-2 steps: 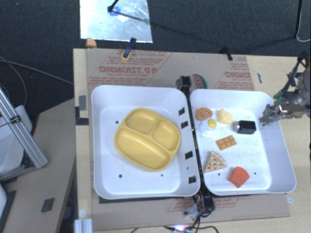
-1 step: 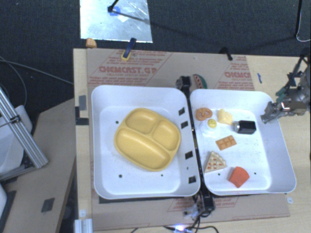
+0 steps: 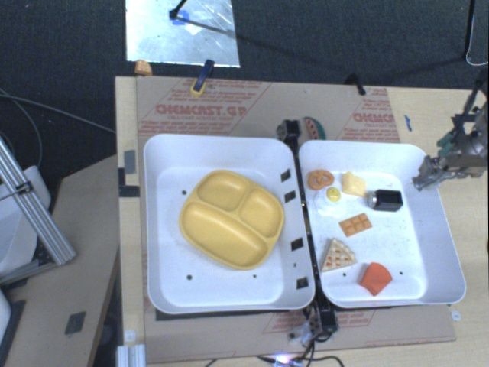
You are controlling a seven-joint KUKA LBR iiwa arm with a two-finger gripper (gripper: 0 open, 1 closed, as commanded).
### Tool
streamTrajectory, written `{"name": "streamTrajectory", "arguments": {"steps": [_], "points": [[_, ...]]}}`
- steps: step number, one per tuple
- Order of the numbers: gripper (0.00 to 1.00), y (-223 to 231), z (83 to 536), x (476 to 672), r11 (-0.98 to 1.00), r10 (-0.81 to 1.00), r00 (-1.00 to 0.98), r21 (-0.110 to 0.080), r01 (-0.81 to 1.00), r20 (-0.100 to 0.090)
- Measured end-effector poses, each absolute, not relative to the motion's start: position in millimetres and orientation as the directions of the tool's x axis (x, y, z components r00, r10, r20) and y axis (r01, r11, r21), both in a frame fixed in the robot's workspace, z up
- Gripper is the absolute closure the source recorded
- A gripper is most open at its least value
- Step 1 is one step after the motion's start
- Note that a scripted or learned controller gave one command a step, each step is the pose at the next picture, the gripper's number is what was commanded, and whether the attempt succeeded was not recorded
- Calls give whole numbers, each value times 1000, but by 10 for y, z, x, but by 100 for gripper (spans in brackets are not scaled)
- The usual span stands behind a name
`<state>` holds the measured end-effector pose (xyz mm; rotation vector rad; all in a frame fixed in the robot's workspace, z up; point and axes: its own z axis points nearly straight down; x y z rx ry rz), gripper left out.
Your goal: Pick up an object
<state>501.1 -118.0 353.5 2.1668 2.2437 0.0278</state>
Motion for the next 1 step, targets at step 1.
{"name": "streamTrajectory", "arguments": {"steps": [1], "points": [[100,-1177,3643,5022,40,999,-40,32,999,-4]]}}
